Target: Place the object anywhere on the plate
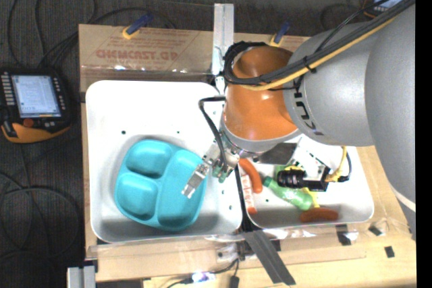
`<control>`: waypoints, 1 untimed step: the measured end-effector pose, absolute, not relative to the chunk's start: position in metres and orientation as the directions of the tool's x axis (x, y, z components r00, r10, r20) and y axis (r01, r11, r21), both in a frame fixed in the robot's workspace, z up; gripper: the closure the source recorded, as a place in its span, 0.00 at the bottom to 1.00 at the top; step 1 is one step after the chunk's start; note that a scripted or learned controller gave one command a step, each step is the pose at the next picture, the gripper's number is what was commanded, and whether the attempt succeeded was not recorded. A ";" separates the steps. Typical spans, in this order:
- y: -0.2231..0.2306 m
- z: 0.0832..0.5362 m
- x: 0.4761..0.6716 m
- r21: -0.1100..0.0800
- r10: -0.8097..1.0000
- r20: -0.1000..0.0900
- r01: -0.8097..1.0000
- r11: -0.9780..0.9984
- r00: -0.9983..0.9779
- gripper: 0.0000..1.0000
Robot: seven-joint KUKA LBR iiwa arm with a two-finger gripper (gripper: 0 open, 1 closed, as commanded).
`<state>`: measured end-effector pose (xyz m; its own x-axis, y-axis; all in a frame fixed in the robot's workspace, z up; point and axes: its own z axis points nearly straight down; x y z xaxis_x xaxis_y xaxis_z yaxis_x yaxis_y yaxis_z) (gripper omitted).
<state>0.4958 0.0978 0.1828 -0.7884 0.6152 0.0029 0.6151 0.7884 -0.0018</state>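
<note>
- Over the right-hand edge of the plate [156,187], the claw [200,179] hangs low, its tips above the plate's large turquoise compartment.
- Claw state: I cannot tell whether it is spread or closed; the tips are small and pale against the plate, and I see nothing plainly held between them.
- Plate: turquoise, three compartments, lying in the left bin [108,111], toward that bin's near right corner.
- Candidate objects, all right of the plate, past the wall between the bins, in the right bin [358,206]: an orange-red carrot-like piece [251,175] just beyond the wall, long axis running away from the plate's corner at a slant; a green vegetable-like piece [291,195] farther right; a small reddish sausage-like piece [318,215] farther still, lying roughly crosswise.
- Which of these is the task's object I cannot say from here.
- A small greenish bit [221,173] sits close beside the wrist, near the plate's right edge; too small for me to identify.
- Deciding relation, my judgement: the claw is already on the plate side of the wall, while every clear object lies to the plate's right. If the claw is empty, the move must go right, away from the plate.
</note>
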 end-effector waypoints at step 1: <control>0.099 0.191 0.495 -0.003 0.615 0.005 0.615 0.788 -0.788 1.00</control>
<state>0.4955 0.0985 0.1910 -0.7882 0.6154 0.0050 0.6154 0.7882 -0.0026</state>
